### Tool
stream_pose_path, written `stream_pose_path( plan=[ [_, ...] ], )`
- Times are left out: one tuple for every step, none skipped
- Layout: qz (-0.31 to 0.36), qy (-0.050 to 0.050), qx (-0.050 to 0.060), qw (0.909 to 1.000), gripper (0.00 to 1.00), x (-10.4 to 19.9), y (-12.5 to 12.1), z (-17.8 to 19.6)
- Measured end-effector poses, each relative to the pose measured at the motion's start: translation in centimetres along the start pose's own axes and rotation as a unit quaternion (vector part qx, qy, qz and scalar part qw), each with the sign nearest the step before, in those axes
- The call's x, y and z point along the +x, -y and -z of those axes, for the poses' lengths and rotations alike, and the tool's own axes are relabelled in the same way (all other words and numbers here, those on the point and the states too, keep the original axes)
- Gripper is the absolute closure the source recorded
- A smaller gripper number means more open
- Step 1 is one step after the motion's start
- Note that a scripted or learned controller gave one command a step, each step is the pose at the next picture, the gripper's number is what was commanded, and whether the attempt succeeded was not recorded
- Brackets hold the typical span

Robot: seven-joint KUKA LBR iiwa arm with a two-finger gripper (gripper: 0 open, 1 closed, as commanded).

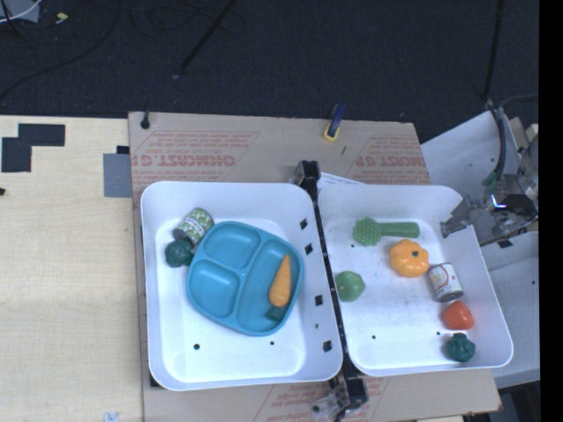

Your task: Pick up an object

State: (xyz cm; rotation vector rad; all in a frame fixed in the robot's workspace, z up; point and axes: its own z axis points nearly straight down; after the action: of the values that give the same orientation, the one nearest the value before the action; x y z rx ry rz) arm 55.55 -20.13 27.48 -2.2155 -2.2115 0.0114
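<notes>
I see the gripper [493, 214] highest up, at the right bin's [387, 366] far right rim; can't tell its state, nothing visibly held. Left bin [167, 359], well away: blue divided plate [230, 280] with a carrot [281, 280]. Right bin: green brush [384, 230] and orange pepper [410, 258] nearest the gripper, can [444, 281] just below it, tomato [457, 316] further down.

Grey metal gripper [493, 214] assembly, dark cable looping above (details blurred).
</notes>
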Motion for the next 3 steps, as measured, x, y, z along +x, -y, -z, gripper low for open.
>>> stream_pose_path(
  plan=[
    [0.001, 0.001, -0.006, 1.0, 0.0, 0.0, -0.2, 0.7],
    [0.002, 0.0, -0.003, 1.0, 0.0, 0.5, -1.2, -5.0],
    [0.001, 0.0, -0.003, 1.0, 0.0, 0.5, -2.1, -11.0]
  ],
)
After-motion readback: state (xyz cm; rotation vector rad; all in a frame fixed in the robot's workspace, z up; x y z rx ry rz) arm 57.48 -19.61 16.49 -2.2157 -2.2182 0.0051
